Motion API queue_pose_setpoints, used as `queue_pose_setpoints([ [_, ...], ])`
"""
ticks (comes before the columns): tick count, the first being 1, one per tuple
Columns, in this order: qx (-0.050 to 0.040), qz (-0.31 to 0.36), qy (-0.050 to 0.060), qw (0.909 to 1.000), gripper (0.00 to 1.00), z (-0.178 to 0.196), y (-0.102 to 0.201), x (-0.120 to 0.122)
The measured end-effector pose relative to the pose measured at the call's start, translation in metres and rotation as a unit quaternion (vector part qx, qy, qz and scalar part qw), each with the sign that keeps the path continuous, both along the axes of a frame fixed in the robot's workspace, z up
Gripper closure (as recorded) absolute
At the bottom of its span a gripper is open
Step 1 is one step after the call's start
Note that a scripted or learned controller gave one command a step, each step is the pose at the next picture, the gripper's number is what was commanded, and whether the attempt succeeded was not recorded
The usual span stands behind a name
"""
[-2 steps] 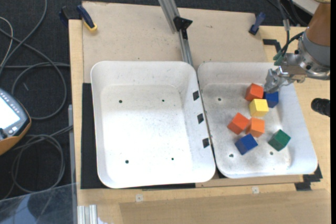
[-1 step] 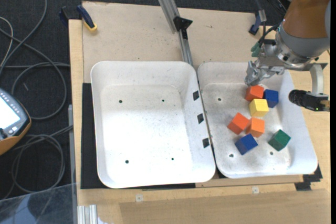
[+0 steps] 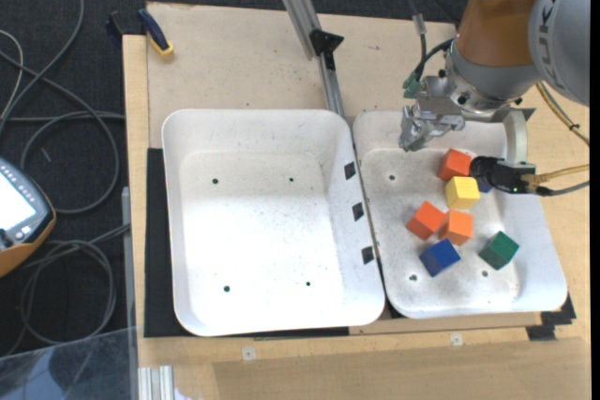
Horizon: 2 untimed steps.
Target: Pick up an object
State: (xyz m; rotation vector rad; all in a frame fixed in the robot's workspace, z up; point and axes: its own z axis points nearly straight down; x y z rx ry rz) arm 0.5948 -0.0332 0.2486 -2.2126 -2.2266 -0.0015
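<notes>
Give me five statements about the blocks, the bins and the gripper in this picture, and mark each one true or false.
1. All the blocks lie in the right bin. True.
2. The yellow block lies in the left bin. False: it lies in the right bin, just below the upper orange block.
3. The gripper hangs over the far left corner of the right bin, apart from the blocks. True.
4. The green block is stacked on the blue block. False: both rest on the bin floor, the green one to the blue one's right.
5. There are two blue blocks. False: there is one, besides three orange, one yellow and one green.
</notes>
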Motion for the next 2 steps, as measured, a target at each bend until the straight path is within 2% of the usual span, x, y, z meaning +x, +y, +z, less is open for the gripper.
queue_pose_setpoints([
  [1, 0.0002, 0.000, 0.001, 1.0000, 1.00, -0.012, 0.053, 0.004],
  [2, 0.0002, 0.000, -0.002, 1.0000, 1.00, -0.002, 0.102, 0.013],
])
